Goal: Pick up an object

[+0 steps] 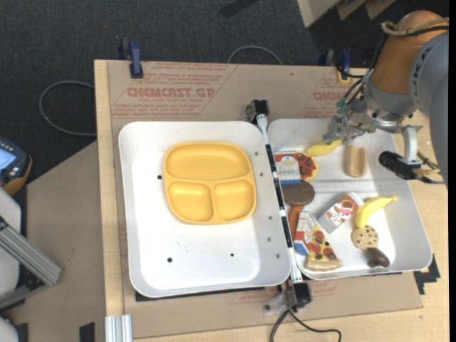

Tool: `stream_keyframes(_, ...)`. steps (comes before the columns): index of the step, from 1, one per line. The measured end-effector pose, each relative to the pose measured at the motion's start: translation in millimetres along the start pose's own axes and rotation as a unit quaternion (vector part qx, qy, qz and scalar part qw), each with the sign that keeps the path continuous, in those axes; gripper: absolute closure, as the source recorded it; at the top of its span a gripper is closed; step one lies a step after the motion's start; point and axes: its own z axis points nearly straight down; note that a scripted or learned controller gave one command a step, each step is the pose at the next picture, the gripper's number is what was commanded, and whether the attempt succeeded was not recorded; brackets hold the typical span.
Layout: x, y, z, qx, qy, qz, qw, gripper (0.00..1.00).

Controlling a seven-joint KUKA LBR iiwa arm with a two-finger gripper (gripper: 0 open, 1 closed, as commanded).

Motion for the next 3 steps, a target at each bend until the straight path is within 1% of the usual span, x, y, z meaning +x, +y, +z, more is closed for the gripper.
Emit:
stream_keyframes(1,100,-19,-74,0.004,0.004,-0.005,1.0,1.0)
stream_keyframes(2,93,-20,-69,0.007,0.004,-0.001,1.0,0.0)
stream_keyframes(3,53,-61,23,0.009,0.004,0.003,0.9999,0.0)
